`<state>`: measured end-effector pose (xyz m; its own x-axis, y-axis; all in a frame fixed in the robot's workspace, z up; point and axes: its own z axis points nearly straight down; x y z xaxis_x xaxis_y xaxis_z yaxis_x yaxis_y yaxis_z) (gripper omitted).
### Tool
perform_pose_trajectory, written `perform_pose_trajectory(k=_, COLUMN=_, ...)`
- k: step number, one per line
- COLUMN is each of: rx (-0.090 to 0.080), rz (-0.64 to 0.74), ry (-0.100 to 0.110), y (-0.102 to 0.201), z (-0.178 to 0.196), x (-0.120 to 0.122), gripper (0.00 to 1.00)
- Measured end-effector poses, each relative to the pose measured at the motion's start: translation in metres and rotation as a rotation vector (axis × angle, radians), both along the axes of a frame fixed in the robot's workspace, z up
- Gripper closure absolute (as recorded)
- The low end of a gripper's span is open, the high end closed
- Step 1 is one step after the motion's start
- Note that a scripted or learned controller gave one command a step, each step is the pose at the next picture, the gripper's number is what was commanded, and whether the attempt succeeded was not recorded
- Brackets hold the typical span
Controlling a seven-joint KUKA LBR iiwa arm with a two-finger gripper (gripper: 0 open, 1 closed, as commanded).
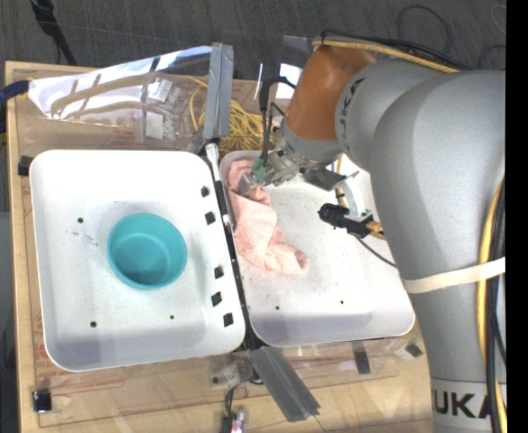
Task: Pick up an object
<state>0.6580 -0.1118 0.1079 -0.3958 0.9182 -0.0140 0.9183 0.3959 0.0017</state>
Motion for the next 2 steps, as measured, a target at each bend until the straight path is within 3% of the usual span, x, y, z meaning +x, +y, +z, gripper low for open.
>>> perform_pose_trajectory(k=1, rx=-0.006, rz=-0.003, ry=-0.003, y=-0.0042, z=0.0014, x=0.0002, gripper=0.0)
perform_pose_trajectory(k=2, rx=-0.012, rz=0.037, ry=-0.008, y=-0.0039, z=-0.0053, x=0.0017, gripper=0.0)
